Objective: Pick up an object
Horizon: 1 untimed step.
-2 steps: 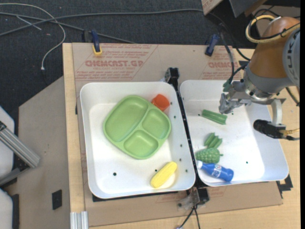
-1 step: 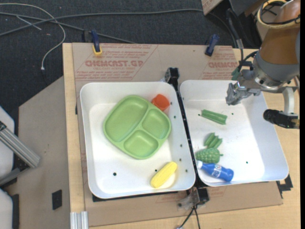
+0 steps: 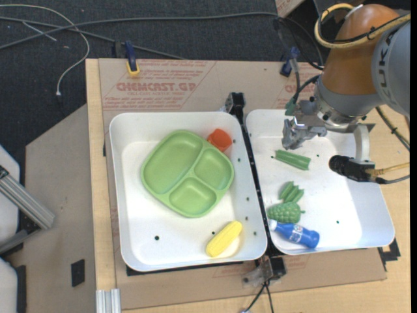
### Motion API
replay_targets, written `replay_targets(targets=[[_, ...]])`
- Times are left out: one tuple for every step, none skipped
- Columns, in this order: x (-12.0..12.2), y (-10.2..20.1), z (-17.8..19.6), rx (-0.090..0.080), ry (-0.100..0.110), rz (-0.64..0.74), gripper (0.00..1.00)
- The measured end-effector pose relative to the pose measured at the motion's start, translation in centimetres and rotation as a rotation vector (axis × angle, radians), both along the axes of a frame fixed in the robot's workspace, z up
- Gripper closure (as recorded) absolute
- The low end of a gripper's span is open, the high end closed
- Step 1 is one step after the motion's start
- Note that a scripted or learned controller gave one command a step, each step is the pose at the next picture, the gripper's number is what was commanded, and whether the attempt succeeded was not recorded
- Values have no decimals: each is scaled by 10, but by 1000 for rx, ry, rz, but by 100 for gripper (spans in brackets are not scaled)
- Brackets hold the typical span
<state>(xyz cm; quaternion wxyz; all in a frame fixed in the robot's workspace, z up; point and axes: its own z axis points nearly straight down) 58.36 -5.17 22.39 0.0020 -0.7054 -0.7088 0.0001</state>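
Gripper hangs over the right bin's far left part, just above the green bean piece; can't tell how wide it's open, nothing visibly in it.

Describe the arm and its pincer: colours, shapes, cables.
The arm is bulky and rounded, grey with a glossy orange band above the wrist. Yellow and black cables loop over that band. The pincer is small, grey metal, on a lighter grey wrist collar.

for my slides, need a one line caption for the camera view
KUKA arm's gripper hovers over a green bean in the right bin; divided green plate sits in the left bin.
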Motion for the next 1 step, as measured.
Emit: replay_targets(targets=[[-10, 54, -9, 0, 1, 0, 100]])
